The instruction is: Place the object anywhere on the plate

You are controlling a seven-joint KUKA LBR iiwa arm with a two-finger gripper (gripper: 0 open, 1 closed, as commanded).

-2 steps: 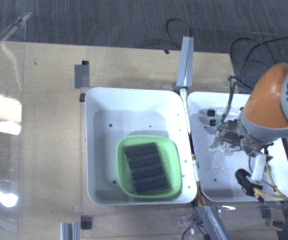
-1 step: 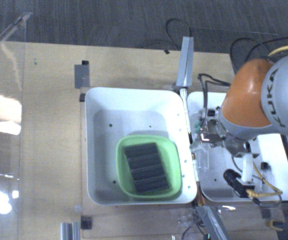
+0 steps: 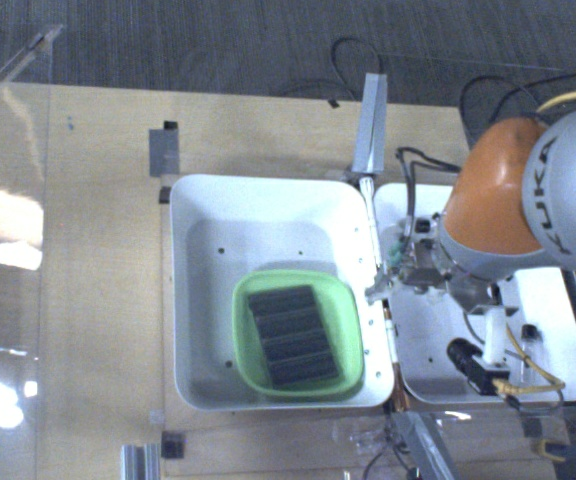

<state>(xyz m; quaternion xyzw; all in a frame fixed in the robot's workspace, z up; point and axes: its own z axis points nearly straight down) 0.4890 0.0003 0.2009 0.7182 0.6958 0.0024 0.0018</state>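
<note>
Green and square, with a raised lip: plate [image 3: 242, 318] in the lower part of the left bin [image 3: 200, 258], across the two meeting rims from the hand [image 3: 400, 268], toward the view's left and slightly below it. Dark ridged block [image 3: 291, 336] flat on that plate, inside the lip, a little askew to the bin walls, well apart from the hand.

Hand low over the right bin [image 3: 558, 343], close beside the seam between the bins, tucked under the grey wrist and the orange band [image 3: 493, 193]. Grip hidden beneath the wrist: cannot tell whether spread or pressed together.

Between hand and plate: the paired white rims, then the plate's own near lip, almost against the left bin's wall on the hand's side. Beyond the hand toward the view's top, a grey upright bar [image 3: 371, 123] at the head of the seam, with dark cables [image 3: 346, 68] looped behind it.

Open room: bare white floor in the left bin above the plate and along its far side from the hand. Bare white floor also in the right bin, past the hand toward the view's right. Farther off across the left bin, pale wooden surface [image 3: 88, 318], with a small grey block [image 3: 164, 150] near the bin's far top corner and a small black clip [image 3: 171, 446] near its lower one.
</note>
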